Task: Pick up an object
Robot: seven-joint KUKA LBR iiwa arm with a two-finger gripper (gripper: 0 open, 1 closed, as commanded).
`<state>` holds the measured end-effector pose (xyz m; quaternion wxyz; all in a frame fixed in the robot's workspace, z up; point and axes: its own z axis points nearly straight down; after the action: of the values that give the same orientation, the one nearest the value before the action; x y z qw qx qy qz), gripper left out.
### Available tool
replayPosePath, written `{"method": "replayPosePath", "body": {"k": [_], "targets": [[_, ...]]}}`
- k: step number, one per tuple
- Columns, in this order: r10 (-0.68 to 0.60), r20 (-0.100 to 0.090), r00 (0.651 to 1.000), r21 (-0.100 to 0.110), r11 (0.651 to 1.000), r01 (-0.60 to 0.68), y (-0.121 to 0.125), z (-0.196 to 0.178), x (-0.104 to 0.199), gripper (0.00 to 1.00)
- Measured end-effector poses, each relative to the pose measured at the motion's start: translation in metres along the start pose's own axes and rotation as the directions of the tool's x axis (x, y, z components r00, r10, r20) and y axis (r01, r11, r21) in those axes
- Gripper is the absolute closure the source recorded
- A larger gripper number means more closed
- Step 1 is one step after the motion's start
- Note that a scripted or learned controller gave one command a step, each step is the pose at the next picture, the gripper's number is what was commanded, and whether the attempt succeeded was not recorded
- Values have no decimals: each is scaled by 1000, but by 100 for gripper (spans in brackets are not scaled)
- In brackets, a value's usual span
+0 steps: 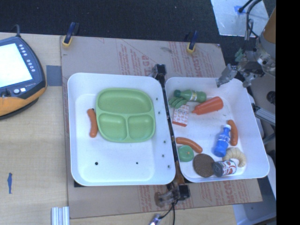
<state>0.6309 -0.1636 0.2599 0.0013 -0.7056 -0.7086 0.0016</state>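
The grey two-finger gripper (234, 76) hovers over the right white bin (259, 139), its jaws holding nothing, their spread unclear. Just below-left lies the orange plastic carrot (208, 106), long axis tilted, flanked by a green bottle (190, 95) and red-white packet (181, 116).

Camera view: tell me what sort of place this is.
Probably a robot lab's pick-and-place test bench. Two white bins sit on clamped cardboard, a teach pendant lies beside them, and toy food such as the orange carrot fills one bin.
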Motion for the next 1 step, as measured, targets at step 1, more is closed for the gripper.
{"method": "replayPosePath", "body": {"k": [1], "targets": [[0,0,1000,2,1000,0,-35,169,32,0]]}}
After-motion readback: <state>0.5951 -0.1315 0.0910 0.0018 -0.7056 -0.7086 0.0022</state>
